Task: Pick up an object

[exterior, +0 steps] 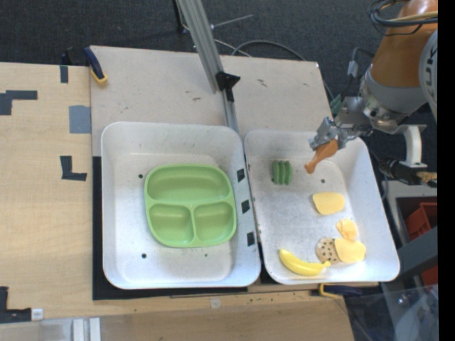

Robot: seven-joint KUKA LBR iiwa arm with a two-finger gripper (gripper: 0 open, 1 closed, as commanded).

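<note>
My gripper hangs over the far right part of the right bin, shut on an orange carrot-shaped piece that slants down to the left from its fingers, above the bin floor. On the floor of the same bin lie a green ribbed piece, a pale yellow chunk, a small yellow-orange piece, a round yellow piece, a speckled cookie and a yellow banana.
The left bin holds a green divided plate. A metal pole slants over the bench behind the bins, ending in a black clamp. A yellow-blue clamp sits at the bench's far left corner.
</note>
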